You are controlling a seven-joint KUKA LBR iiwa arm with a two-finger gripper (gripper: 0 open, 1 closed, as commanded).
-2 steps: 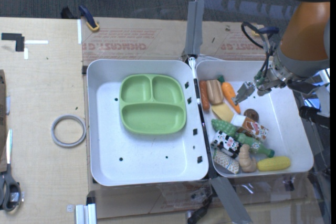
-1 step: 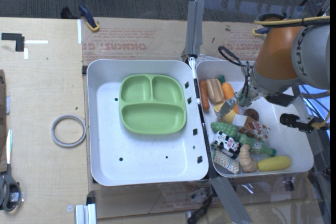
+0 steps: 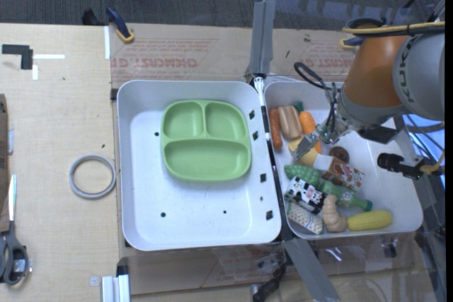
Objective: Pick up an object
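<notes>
The right bin holds a heap of toy food: a tan hot dog bun, an orange carrot, a red sausage, a green knobbly vegetable, a cow-patterned carton and a yellow banana. My gripper reaches down from the right into the heap's upper part, just below the carrot and bun and beside a brown round piece. Its tips are buried among the items. The orange-banded wrist hangs over the bin's back right.
A green divided plate lies in the left bin. On the bench to the left are a grey tape ring and scissors. A blue clamp sits at the back, and a grey bar rises between the bins.
</notes>
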